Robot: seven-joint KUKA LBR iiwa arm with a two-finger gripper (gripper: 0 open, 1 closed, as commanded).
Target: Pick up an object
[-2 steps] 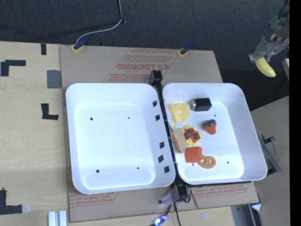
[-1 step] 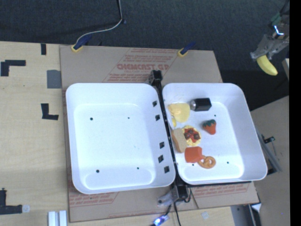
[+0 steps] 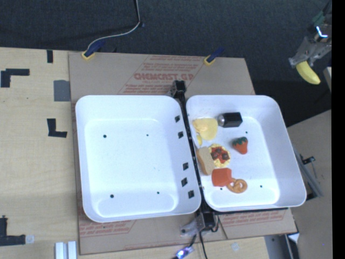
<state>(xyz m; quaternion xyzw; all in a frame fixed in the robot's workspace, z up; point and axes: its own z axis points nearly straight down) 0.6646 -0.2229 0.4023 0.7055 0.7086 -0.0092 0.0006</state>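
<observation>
- Gripping a yellow toy banana (image 3: 309, 72), the gripper (image 3: 311, 58) hangs at the upper right, outside both bins, its fingers closed on the fruit's upper end.
- Banana's long axis slants from upper left down to lower right, free tip pointing lower right.
- Right bin (image 3: 272, 196) holds a black block (image 3: 230, 119), a toy strawberry (image 3: 240, 144), a pretzel (image 3: 237, 185) and other toy foods.
- Left bin (image 3: 91, 198) sits beside it.

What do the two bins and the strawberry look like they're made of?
The bins look like moulded plastic, white and matt, with rounded corners and a raised rim. The strawberry in the right bin looks like a plastic toy: flat, even red with a green cap. It's too small to tell hard from soft.
</observation>
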